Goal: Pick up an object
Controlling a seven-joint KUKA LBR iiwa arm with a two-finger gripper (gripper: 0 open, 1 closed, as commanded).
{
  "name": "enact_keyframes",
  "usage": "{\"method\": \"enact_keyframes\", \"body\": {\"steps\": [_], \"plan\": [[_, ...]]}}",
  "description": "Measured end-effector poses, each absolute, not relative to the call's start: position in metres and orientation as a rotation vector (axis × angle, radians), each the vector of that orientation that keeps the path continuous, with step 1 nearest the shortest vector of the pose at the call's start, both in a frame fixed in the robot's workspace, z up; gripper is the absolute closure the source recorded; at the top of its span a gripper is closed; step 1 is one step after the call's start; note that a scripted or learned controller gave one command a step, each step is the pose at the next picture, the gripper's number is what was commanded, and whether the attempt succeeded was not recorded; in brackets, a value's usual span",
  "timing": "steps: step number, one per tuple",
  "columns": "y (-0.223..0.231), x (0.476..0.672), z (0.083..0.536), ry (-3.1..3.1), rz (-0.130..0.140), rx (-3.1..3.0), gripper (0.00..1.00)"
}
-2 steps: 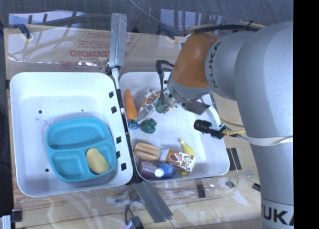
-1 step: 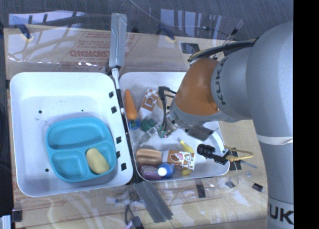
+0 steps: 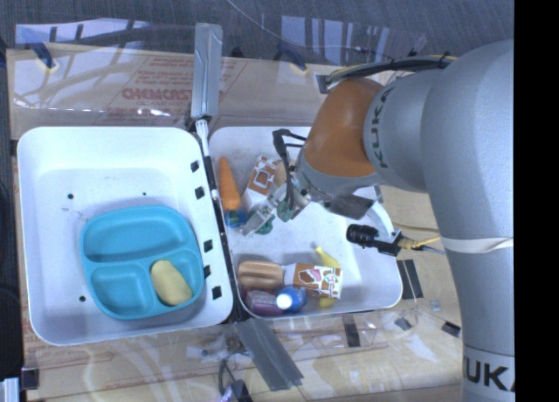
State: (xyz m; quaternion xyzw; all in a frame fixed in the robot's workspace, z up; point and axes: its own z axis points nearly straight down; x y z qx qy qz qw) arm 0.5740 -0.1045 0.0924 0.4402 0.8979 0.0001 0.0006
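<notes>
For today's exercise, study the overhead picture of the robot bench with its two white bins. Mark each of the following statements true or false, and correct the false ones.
1. A blue divided tray lies in the left bin. True.
2. The yellow potato-like object sits in the right bin. False: it rests in a compartment of the blue tray, in the left bin.
3. An orange carrot lies in the right bin near the wall between the bins. True.
4. The gripper hangs over the left bin. False: it is over the right bin, beside the carrot.
5. A bread roll lies near the right bin's front edge. True.
</notes>
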Motion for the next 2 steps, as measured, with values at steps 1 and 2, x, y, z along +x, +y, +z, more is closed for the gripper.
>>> {"method": "enact_keyframes", "body": {"steps": [1, 2], "plan": [[-0.105, 0.575, 0.103, 2.821, 0.000, 1.378, 1.00], [-0.003, 0.598, 0.256, 2.652, 0.010, 1.671, 1.00]]}}
